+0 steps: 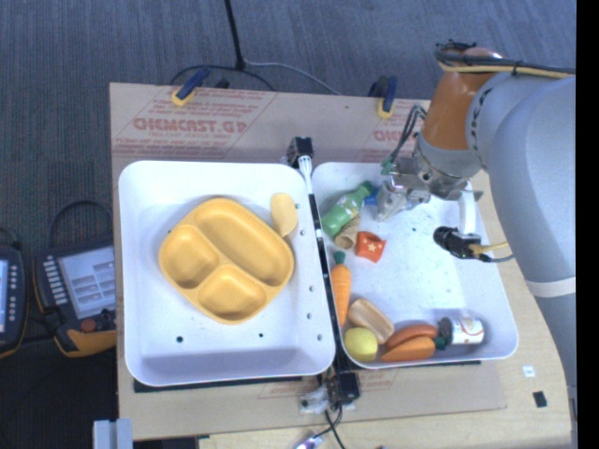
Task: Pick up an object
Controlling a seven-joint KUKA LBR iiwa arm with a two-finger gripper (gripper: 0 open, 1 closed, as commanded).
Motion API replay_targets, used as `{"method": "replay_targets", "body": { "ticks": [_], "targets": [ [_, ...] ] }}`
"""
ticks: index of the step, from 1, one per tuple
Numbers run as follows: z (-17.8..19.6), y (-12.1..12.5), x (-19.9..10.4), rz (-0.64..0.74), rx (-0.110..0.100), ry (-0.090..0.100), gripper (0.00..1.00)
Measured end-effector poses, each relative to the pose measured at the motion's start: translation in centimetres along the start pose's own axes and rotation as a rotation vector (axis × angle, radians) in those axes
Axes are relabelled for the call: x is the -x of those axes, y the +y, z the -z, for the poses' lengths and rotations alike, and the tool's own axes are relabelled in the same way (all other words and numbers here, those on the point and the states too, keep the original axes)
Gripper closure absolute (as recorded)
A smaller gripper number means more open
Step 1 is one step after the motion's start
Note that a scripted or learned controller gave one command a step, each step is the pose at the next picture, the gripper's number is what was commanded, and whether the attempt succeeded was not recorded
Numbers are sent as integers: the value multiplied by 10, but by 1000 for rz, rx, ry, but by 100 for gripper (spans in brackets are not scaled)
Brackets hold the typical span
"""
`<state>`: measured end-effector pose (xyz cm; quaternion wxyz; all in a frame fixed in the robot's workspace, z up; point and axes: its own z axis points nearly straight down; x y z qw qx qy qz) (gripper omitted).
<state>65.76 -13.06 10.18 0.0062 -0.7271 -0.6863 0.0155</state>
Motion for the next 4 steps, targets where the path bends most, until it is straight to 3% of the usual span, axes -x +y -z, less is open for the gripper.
{"method": "replay_targets", "body": {
  "ticks": [1, 2, 3, 4],
  "targets": [
    [0, 1, 0, 0, 3, -1, 0],
    [-8, 2, -8, -97, 9, -3, 0],
    [-8, 2, -9, -46, 10, -2, 0],
    [-8, 5, -19, -304, 3, -3, 0]
  ]
}}
